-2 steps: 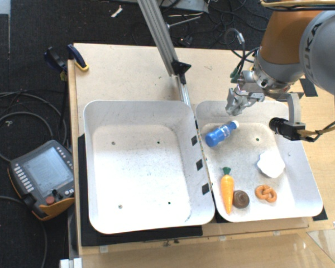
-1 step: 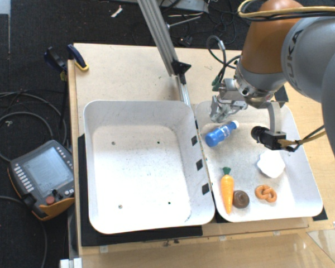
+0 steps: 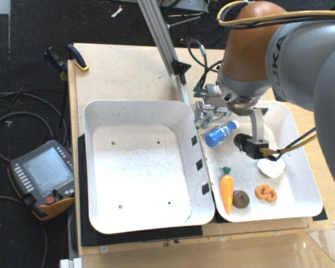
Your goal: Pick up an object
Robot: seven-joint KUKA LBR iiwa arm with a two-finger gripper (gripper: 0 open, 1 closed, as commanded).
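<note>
Tool [image 3: 212,116] low at right white bin's [image 3: 301,200] 11 o'clock, beside blue plastic bottle [image 3: 219,134] | finger state: cannot tell | nothing seen lifted; grasp outstanding.

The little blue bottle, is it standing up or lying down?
Lying down. The small blue plastic bottle rests on its side on the floor of the right white bin, with its pale cap end pointing up and right.

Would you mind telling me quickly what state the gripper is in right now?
Gripper: low at the right bin's near-left edge, beside the blue bottle; open or shut cannot be told, and nothing is seen held.
</note>
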